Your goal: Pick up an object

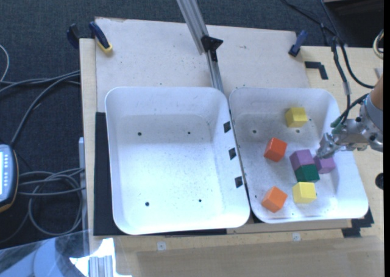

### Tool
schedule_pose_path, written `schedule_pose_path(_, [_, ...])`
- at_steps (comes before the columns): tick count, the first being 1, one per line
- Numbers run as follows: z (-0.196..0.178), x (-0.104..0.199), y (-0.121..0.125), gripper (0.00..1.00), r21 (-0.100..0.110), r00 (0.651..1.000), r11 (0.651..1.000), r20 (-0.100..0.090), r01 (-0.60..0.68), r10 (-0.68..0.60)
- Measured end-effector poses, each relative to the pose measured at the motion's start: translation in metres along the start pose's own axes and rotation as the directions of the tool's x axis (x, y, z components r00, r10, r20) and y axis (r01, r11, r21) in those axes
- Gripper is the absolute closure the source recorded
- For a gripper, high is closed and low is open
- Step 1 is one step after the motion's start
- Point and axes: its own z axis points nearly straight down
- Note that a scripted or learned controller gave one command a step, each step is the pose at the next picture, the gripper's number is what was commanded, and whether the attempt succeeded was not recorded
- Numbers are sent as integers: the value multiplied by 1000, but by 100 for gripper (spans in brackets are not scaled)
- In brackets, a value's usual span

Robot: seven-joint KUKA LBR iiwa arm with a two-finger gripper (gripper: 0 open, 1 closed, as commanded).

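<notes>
Two-finger gripper (324, 149), spread impossible to tell, low over small purple plastic cube (326, 164) near right white bin's (256, 100) right wall, touching green cube (306, 173): likely to nudge crowded neighbours and close on nothing.

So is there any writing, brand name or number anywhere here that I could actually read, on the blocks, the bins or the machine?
None can be read.
The device at the left edge has a pale panel, its markings too small and blurred to make out.
The coloured blocks, such as the yellow block, have plain faces.
The black tabs between the left bin and the right bin carry no lettering.
</notes>
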Motion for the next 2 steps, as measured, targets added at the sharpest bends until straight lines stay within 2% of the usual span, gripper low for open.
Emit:
schedule_pose_path(1, [-54, 0, 2, 100, 1, 1000, 1000, 0, 0, 0])
schedule_pose_path(2, [-35, 46, 15, 100, 11, 1000, 1000, -6, 4, -4])
